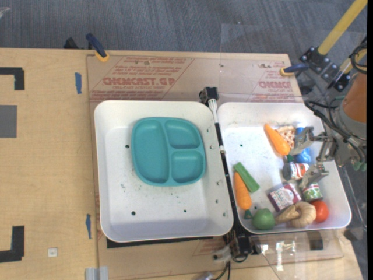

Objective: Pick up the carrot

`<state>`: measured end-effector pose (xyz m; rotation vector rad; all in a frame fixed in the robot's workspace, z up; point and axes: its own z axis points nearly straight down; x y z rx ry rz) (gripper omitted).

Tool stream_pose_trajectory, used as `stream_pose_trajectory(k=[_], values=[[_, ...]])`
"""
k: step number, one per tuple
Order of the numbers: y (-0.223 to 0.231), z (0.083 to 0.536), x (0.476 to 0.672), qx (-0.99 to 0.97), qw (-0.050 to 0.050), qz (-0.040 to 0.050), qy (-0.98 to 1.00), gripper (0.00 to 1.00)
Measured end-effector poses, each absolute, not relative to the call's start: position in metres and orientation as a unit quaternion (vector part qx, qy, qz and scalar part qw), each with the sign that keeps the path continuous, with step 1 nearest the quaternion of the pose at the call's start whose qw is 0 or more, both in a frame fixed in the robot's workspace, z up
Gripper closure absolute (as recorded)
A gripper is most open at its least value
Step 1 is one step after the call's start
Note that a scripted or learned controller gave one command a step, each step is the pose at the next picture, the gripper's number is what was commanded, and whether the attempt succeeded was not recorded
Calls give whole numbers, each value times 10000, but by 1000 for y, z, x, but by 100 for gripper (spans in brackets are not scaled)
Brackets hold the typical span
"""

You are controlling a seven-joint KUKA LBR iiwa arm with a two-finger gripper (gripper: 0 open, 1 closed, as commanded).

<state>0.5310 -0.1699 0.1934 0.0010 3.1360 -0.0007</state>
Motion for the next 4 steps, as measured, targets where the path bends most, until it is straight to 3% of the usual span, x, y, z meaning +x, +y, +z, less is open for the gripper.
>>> stream_pose_trajectory(k=[1, 2, 3, 4], values=[[-144, 98, 552, 713, 59, -7, 9974, 0], [-164, 89, 622, 1705, 59, 5, 9853, 0], [-164, 104, 626, 1695, 130, 1, 9854, 100], [-106, 174, 632, 1942, 82, 20, 9809, 100]])
